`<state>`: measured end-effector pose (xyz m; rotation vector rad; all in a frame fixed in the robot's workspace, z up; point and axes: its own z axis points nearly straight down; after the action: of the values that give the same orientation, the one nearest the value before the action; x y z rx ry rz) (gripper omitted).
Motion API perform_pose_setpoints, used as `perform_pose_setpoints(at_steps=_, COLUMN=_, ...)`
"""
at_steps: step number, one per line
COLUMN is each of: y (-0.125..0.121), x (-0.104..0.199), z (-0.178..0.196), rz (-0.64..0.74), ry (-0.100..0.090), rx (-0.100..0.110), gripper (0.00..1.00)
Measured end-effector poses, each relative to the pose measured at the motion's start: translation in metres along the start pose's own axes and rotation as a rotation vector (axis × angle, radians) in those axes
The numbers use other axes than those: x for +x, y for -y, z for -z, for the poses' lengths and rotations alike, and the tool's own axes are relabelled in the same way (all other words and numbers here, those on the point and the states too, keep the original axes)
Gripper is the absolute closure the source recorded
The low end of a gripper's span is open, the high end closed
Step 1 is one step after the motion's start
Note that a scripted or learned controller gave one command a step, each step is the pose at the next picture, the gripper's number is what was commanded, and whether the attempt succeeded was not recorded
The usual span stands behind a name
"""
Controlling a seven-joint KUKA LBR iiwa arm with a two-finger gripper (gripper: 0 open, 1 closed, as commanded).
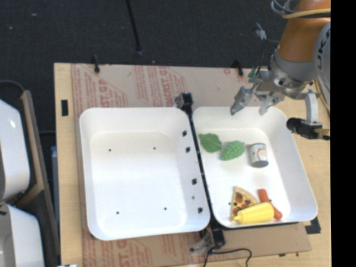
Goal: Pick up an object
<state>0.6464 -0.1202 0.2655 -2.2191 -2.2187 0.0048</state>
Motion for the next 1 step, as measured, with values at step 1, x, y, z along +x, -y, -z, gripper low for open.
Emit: perform_pose_setpoints(at_steps=1, y=0.0545, x=0.0009, z=-0.1206, rz=-0.001, ry=-0.002, rx=0.011, gripper=0.00)
